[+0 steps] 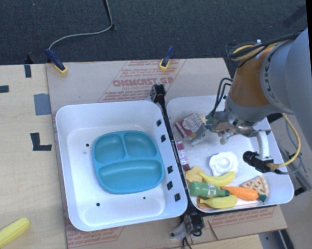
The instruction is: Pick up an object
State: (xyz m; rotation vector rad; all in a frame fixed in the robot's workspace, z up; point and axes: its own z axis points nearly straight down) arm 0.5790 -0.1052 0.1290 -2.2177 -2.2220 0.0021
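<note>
The right bin (274, 138) holds a pile of toy food. There is a red and white packet (188, 125) at its far left, a white round piece (223, 163) in the middle, and two yellow bananas (220, 178), a green bottle (203, 189), an orange carrot (241, 193) and a pizza slice (257, 185) along the front. My gripper (209, 136) hangs over the bin's far half, just right of the packet. Its fingers are open with nothing between them.
The left bin (72, 155) carries a blue divided plate (128, 160). A black divider (169, 147) runs between the bins. A yellow corn cob (10, 231) lies on the bench at the front left. Yellow clamps (56, 60) hold the cardboard's far edge.
</note>
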